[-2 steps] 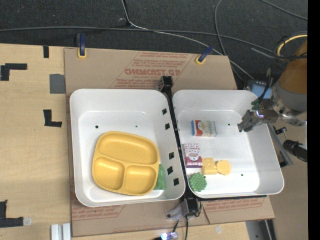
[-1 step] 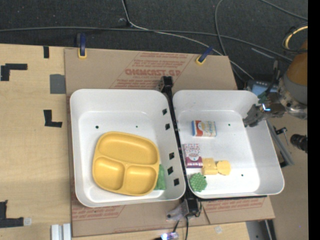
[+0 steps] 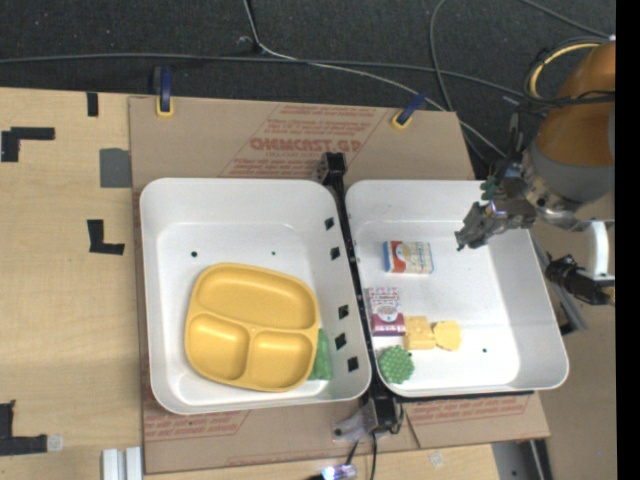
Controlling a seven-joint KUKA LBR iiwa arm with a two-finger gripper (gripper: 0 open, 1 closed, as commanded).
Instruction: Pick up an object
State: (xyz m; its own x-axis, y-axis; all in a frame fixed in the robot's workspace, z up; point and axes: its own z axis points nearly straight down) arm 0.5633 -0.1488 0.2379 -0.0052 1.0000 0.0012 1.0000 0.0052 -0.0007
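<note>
From my remote desk: yellow tray (image 3: 252, 326) fills the left bin (image 3: 165, 218); carton (image 3: 408, 257), packet (image 3: 384, 309) and cheese (image 3: 432, 334) cluster in the right bin (image 3: 520, 318). At three o'clock, the gripper (image 3: 476, 226) hovers, jaw state unclear. Packed items risk a glancing miss.

grey arm (image 3: 572, 158), orange band, dark gripper (image 3: 478, 226)
</note>
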